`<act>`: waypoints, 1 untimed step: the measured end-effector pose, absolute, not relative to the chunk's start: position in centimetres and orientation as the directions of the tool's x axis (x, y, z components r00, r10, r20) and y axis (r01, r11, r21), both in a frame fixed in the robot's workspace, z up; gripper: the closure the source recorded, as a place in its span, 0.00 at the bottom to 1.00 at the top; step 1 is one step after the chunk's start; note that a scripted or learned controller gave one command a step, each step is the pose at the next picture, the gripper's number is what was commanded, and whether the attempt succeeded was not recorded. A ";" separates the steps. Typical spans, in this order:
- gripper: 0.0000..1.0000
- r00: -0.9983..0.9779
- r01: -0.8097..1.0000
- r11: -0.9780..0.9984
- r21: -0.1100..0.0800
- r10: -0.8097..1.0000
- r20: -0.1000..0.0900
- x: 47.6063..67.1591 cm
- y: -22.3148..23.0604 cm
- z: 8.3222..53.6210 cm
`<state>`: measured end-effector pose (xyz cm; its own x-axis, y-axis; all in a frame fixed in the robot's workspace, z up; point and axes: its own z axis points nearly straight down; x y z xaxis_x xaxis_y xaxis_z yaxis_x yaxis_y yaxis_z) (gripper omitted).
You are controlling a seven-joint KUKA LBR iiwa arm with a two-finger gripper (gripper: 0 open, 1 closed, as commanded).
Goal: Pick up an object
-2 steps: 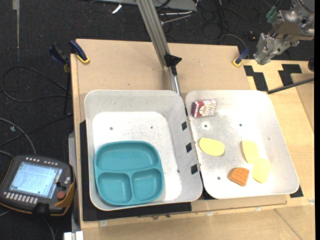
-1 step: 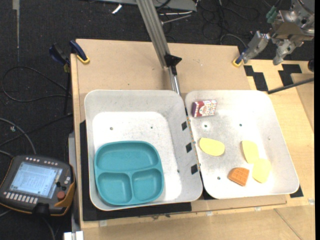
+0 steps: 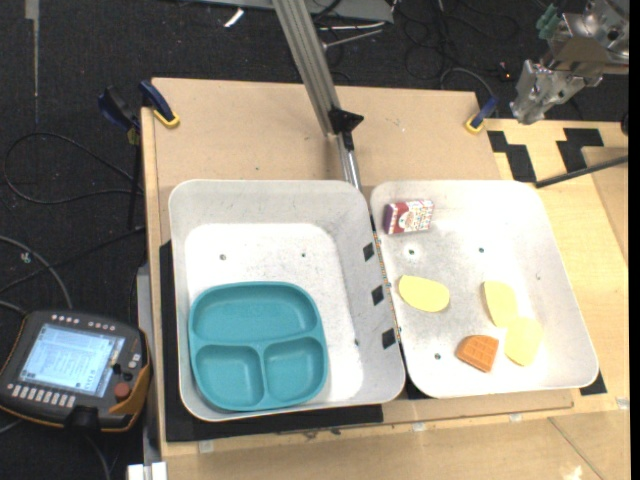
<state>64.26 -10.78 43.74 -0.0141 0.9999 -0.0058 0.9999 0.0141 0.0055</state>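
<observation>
At the far left, a handheld control pendant (image 3: 70, 368) with a lit screen lies on the dark floor beside the counter (image 3: 250, 128); its writing is too small to read. On the counter, the left bin (image 3: 270, 203) holds a teal divided tray (image 3: 258, 345) with three compartments, set toward the bin's near left corner. A slanted metal pole (image 3: 310, 53) crosses above the seam between the bins. In the right bin (image 3: 530, 228), a small carton (image 3: 409, 216) with a dark red and white label lies near the far left corner; its print is blurred beyond reading. Nearer the front sit a yellow oval piece (image 3: 424, 294), an orange waffle-like piece (image 3: 478, 352), and two yellow pieces (image 3: 511, 320) touching each other. The pincer (image 3: 535, 93) hangs at the upper right, over the counter's far right corner, well apart from every object; whether it is released or clenched, I cannot tell.
</observation>
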 end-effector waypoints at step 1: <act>0.00 -0.014 1.000 0.014 0.005 1.000 -0.006 64.3 -10.8 43.7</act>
<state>64.26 -10.76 43.70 -0.0140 0.9999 -0.0060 0.9999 0.0140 0.0046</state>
